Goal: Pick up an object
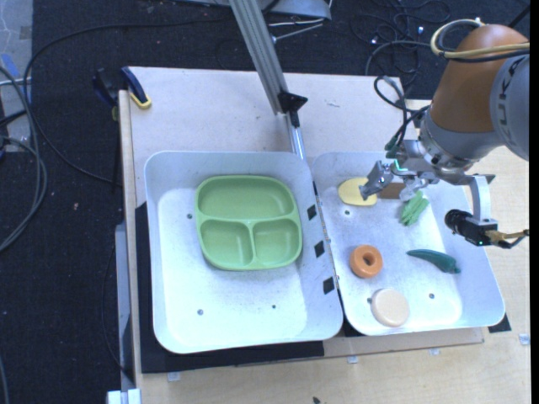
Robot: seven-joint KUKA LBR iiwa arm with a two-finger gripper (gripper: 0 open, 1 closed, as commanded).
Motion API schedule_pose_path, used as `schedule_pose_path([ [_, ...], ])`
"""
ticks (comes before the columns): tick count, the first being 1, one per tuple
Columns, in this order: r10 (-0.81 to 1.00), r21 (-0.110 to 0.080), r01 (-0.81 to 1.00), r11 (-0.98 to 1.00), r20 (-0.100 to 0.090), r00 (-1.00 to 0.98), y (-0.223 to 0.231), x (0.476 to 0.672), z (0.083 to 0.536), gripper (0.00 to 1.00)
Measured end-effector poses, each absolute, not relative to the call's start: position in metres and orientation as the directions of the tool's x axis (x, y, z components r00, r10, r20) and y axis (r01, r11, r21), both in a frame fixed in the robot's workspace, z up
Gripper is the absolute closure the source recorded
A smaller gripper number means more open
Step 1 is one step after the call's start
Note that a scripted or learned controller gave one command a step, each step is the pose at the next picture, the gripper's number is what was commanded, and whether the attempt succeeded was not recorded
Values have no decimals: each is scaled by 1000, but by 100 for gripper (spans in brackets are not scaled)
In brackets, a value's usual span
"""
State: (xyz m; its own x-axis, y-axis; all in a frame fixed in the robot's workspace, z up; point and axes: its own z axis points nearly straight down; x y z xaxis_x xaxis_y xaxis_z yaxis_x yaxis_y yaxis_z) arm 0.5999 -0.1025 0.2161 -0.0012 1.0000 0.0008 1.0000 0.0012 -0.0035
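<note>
While several small things lie in the right white bin (472,305), the hand (376,183) hangs just above a flat yellow disc (352,192) at its far end; whether it is clenched cannot be told. Nearby lie an orange ring (365,261), a beige round piece (390,306) and a dark green pod (435,260).

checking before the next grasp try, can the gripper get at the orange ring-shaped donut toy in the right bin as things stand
Probably yes. The orange ring-shaped donut toy lies flat in open space in the right white bin, apart from the round beige disc and dark green pepper-like toy. The gripper hovers nearby.
</note>
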Motion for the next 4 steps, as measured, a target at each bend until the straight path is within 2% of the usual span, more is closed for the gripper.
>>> schedule_pose_path([
  [1,1000,-1,1000,2,0,-2,-103,601,217,0],
  [3,1000,-5,1000,-1,1,1,-108,585,100,0],
  [4,1000,0,1000,0,0,0,-108,585,93,0],
])
